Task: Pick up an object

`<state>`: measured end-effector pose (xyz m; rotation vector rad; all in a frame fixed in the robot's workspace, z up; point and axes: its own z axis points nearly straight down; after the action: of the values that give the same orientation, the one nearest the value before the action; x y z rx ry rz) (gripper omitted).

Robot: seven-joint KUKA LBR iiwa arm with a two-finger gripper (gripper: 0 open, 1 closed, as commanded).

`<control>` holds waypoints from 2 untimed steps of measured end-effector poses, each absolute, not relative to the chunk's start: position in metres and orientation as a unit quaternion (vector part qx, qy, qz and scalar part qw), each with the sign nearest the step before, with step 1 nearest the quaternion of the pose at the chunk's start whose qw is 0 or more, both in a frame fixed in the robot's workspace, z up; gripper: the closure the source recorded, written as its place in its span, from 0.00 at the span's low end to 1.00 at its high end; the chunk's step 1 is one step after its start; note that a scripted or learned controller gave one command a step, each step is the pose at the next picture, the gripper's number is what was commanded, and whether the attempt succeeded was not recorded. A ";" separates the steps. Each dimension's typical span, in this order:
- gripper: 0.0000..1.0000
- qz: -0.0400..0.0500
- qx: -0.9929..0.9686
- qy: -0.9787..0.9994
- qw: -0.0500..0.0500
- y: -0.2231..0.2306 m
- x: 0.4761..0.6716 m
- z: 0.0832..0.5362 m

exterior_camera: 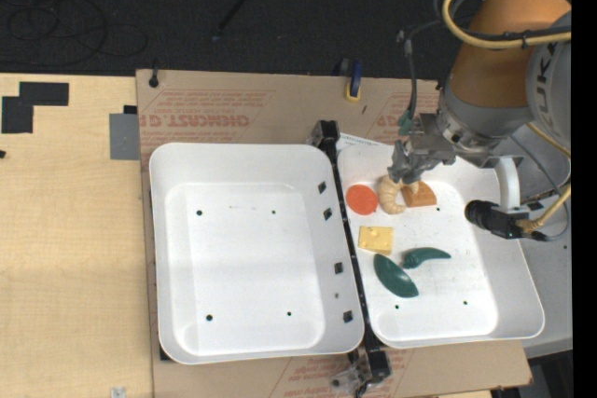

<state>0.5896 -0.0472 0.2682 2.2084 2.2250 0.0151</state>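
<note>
Looking from the near edge, I see brown cardboard (pixel 308 377) under two white bins. My left bin (pixel 242 252) has bare white floor with small dark dots. In my right bin (pixel 508 303) lie a dark green leaf-shaped piece (pixel 395 276), a teal curved piece (pixel 425 256), a yellow square (pixel 377 240), an orange-red disc (pixel 362 198), a pale curled object (pixel 391 197) and a brown piece (pixel 420 194). My gripper (pixel 409 165) hangs just above the pale object and the brown piece; whether it is spread or closed, I cannot tell. Farther back are a blue clamp (pixel 354 80), light wooden bench (pixel 65 228), and dark floor with cables (pixel 56 23).
</note>
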 end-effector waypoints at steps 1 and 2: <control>1.00 -0.001 0.708 0.706 -0.003 -0.043 0.521 0.275; 1.00 0.002 0.705 0.710 0.001 0.014 0.543 0.344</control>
<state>0.5431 0.0138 0.3441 2.2121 2.2272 0.0074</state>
